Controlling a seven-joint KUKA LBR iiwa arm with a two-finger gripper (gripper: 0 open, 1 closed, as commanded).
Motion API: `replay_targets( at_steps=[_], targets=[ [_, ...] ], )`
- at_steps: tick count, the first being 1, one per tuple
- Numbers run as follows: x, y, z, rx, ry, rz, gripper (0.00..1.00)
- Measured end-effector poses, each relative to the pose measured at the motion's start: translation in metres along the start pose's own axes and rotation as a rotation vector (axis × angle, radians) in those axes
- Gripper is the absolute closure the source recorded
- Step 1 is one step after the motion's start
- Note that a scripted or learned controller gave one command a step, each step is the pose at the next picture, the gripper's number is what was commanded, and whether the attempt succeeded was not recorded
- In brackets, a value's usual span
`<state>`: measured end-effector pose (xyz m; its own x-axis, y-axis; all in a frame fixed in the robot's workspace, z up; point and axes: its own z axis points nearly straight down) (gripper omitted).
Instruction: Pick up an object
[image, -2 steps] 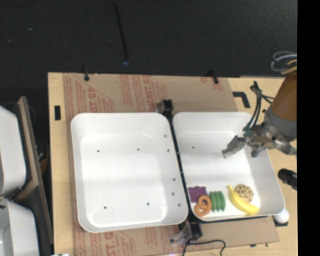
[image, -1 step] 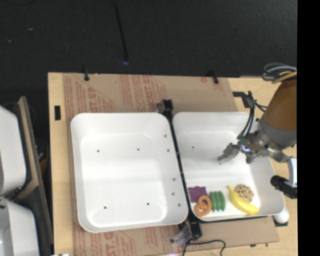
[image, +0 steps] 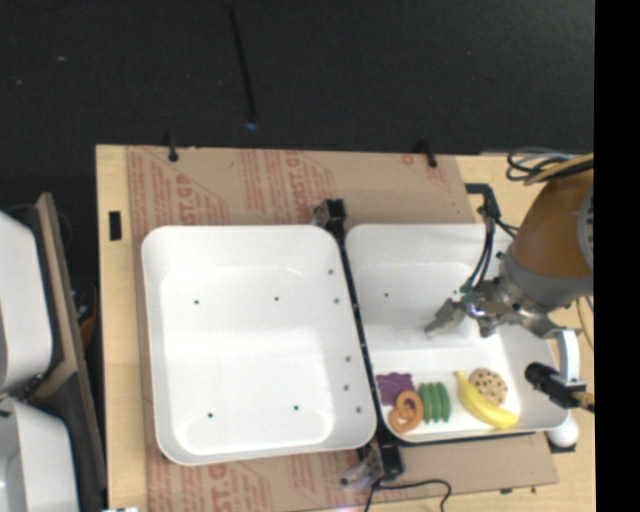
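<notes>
While the arm (image: 555, 240) leans in from the right, its fingers (image: 445, 318) — state unclear (too blurred) — hover over the right bin (image: 400, 262).

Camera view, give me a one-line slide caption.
Gripper poised over the right bin, above toy food lined along its near edge: banana, cookie, green pods, orange ring.

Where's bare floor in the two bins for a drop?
Left bin: its whole floor is bare. Right bin: bare at the far end, from the divider across to the gripper. Crowded along its near wall: purple piece, orange ring, green piece, banana, cookie.
</notes>
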<state>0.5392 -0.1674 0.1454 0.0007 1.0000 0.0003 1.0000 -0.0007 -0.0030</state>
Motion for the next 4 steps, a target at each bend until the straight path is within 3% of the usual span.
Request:
replay_targets(
  at_steps=[1, 2, 4],
  targets=[
    [0.000, -0.001, 0.047, 0.001, 0.000, 0.000, 0.00],
    [-0.001, 0.001, 0.034, -0.005, -0.001, 0.002, 1.00],
    [-0.008, -0.006, -0.054, -0.008, -0.002, 0.000, 1.00]
  ],
)
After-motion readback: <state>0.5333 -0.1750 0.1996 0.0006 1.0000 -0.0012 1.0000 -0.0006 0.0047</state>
